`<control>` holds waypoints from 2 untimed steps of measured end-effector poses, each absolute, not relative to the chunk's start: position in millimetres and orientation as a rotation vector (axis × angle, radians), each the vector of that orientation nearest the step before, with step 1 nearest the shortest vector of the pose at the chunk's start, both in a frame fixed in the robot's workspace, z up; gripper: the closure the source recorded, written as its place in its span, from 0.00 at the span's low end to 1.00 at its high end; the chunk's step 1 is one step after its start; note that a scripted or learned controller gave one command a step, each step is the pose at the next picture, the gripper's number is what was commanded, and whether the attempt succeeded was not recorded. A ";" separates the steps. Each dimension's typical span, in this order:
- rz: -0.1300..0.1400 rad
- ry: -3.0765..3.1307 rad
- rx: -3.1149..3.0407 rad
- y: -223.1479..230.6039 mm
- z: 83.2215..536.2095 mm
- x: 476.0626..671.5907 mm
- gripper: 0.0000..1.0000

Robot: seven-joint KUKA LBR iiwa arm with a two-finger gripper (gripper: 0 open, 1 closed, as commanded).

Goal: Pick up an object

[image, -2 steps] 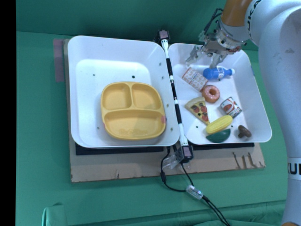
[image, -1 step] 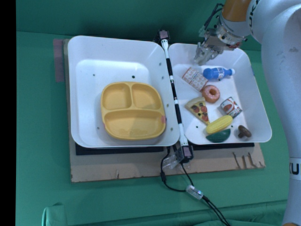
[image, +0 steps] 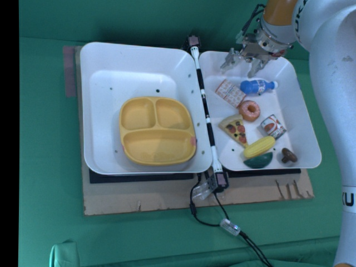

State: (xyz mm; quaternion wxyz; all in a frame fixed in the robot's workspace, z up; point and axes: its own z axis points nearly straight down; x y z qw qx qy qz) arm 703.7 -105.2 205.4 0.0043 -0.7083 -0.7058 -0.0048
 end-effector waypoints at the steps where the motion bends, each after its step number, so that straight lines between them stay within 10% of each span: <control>1: -0.001 -2.217 -2.221 -102.8 192.7 702.3 0.00; 2: -0.028 -2.205 -2.212 -93.7 206.0 704.0 1.00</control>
